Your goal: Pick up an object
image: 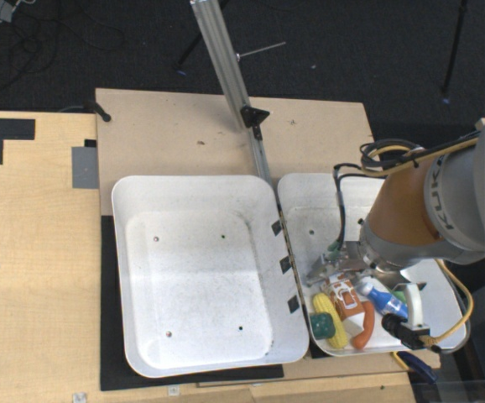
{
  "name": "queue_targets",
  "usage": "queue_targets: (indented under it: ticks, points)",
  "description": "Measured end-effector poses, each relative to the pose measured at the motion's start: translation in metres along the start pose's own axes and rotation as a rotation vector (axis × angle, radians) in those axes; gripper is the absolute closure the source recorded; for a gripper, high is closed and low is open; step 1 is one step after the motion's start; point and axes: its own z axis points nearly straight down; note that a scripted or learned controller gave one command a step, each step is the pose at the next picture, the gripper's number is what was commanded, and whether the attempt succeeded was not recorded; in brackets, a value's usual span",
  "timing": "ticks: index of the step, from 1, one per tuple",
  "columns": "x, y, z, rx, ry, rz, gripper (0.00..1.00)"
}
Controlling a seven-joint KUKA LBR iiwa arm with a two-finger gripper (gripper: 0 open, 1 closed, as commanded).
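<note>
Toys [353,309] crowd the right bin [310,200] beside the left bin [142,200].

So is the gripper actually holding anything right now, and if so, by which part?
It cannot be told. The gripper is low in the right bin, just above the pile with the yellow corn, but nothing is visibly between its fingers.

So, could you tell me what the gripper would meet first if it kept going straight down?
Probably the red-and-white packet just below the gripper, beside the corn; depth is unclear.
</note>
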Motion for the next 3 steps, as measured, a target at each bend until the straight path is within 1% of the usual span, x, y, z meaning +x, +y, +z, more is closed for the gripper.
queue_targets:
  ticks: [1, 2, 3]
  points:
    - [-0.001, 0.000, -0.010, 0.001, 0.001, 0.007, 1.00]
    - [0.002, -0.007, -0.068, -0.004, -0.001, -0.004, 1.00]
    - [0.001, -0.006, -0.120, -0.005, -0.001, -0.004, 1.00]
